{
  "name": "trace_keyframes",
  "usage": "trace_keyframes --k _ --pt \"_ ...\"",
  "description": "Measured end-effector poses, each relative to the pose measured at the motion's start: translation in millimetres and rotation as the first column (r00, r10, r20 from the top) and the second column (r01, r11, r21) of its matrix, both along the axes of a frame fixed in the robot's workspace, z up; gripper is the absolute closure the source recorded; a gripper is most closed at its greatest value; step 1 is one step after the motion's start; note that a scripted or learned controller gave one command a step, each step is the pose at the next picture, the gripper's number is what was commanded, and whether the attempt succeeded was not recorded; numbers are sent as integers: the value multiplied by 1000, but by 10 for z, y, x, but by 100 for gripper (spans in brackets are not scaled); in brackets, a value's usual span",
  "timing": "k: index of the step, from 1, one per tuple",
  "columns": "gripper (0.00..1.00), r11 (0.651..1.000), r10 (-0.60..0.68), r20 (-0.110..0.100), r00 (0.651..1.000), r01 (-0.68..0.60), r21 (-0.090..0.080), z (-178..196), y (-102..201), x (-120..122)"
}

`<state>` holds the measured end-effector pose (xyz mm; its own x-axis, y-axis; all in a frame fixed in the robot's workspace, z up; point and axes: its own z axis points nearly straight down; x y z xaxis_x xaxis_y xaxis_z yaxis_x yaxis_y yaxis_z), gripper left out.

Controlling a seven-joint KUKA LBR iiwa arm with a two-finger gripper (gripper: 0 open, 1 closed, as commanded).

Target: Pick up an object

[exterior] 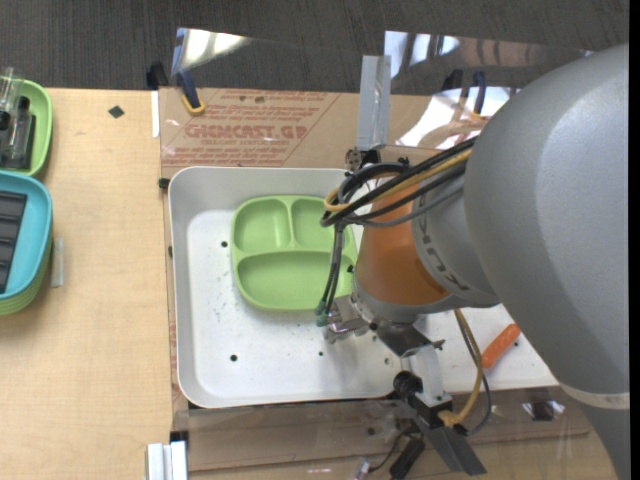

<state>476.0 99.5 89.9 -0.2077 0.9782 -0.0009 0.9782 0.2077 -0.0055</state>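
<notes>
While over white bin point(200, 298), arm point(520, 208) beside green plate point(285, 253), hand hidden

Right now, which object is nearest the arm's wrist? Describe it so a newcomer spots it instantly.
Start at the white bin in the middle of the bench, the one the grey arm reaches over. Inside its upper half lies a light green divided plate, two small compartments above one large one, its right edge hidden under the arm's orange band. Unlike the small orange object to the right, it is broad and green.
</notes>
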Motion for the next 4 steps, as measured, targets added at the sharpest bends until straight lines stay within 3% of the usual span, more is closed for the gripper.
trace_keyframes --k 1,2,3,4 --pt "100 995 -104 1 995 104 -2 51 1110 3" --pt "100 1000 -20 3 1000 20 -2 1579 1083 17" --pt "100 937 351 3 937 -351 -1 1977 1226 19" --pt "100 843 538 4 843 -538 0 2884 1163 23"
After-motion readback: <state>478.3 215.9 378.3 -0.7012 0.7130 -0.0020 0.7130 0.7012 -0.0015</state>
